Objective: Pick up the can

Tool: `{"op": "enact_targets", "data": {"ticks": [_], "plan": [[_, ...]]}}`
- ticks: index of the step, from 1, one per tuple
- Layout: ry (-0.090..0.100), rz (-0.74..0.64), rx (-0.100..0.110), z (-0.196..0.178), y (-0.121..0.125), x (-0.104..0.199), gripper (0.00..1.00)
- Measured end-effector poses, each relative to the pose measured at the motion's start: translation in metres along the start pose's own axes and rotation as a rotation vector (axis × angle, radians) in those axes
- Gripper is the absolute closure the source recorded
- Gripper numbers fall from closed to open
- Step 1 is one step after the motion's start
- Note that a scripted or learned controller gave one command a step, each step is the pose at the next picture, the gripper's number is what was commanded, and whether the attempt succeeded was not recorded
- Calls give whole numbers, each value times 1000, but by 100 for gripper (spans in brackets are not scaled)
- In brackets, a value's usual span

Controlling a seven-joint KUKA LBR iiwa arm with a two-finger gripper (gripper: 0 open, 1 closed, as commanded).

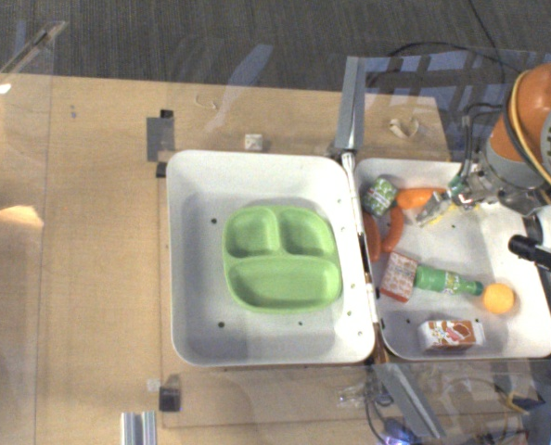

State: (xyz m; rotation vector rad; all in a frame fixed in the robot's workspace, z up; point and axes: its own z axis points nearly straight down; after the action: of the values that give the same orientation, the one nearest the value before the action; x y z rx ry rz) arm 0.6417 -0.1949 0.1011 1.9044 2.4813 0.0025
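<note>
Two shallow white plastic bins sit side by side on the pale wooden tabletop [90, 276]. The left bin [192, 323] holds a light green plastic divided plate [282, 258] with three compartments, lying flat near the bin's middle. The right bin [526, 332] holds the clutter: a small green-and-white can [380, 196] in its far left corner, just beside an orange carrot-shaped toy [418, 197] to its right; a red elongated piece [385, 234] lies along the left wall just nearer than the can; a red-and-white small carton [398, 276] sits at the left, touching the base of a green plastic bottle [447, 281] that lies on its side and points right toward a round orange ball [499, 298]; a red-and-white rectangular packet [451, 334] lies flat by the near wall. The can appears tipped on its side, its long axis slanting from near left to far right, though its ends are too small to tell apart. The claw [456, 199] of the grey arm with the orange band [535, 109] hangs over the far part of the right bin, just right of the carrot toy and apart from the can; whether its fingers are spread or pressed together cannot be told, and nothing is seen between them.
</note>
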Motion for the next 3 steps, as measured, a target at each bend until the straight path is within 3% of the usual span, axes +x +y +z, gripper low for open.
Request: {"op": "enact_targets", "data": {"ticks": [1, 2, 3], "plan": [[-8, 214, 34, 5, 35, 49, 0], [2, 373, -6, 7, -36, 51, 0], [-6, 340, 0, 3, 9, 89, 0]]}}
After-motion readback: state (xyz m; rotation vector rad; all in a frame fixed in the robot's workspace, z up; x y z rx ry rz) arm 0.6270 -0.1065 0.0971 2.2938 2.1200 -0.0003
